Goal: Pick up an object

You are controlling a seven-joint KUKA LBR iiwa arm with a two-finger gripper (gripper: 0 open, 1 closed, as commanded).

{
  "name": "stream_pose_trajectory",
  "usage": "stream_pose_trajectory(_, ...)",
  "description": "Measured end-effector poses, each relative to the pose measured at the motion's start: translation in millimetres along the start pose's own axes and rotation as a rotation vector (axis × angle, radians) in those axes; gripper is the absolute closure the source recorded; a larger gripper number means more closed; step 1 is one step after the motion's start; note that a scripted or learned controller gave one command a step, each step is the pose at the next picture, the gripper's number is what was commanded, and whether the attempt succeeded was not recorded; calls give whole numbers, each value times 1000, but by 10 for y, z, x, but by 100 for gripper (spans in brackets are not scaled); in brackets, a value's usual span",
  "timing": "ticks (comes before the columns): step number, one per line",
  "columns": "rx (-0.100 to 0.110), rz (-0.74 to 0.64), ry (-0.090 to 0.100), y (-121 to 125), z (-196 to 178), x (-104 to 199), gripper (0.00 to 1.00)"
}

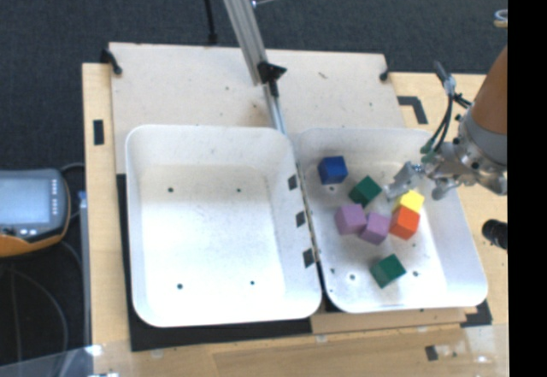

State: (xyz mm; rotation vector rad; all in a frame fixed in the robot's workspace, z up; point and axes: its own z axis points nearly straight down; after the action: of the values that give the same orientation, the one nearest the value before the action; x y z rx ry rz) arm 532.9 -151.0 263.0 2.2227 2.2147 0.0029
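- My arm (pixel 489 114) reaches in from the right, over the right bin (pixel 453 277), with the orange band at the edge of view.
- My gripper (pixel 416 185) hangs over the upper right part of that bin, just above the yellow block (pixel 411 199).
- Whether my jaws are open or closed I cannot tell; the metal parts blur together from this angle.
- Nothing shows between my fingers, so I claim no hold on any block.
- The yellow block sits touching the orange block (pixel 404 222), which lies just below it.
- Two purple blocks lie side by side near the bin's middle: one (pixel 349 218) to the left, the other (pixel 375 227) touching it and just beside the orange block.
- A green block (pixel 365 191) lies above the purple pair, left of my gripper.
- The blue block (pixel 332 169) lies nearest the bin's upper left corner, apart from the rest.
- A second green block (pixel 388 269) lies alone toward the bin's lower edge.
- The left bin (pixel 137 196) lies alongside, its wall meeting the right bin's wall.
- A slanted metal pole (pixel 240 12) rises from behind the bins.
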Motion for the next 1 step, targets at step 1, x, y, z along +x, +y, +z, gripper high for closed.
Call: stream_pose_trajectory(1,-5,1,-2,9,-111,-14,100)
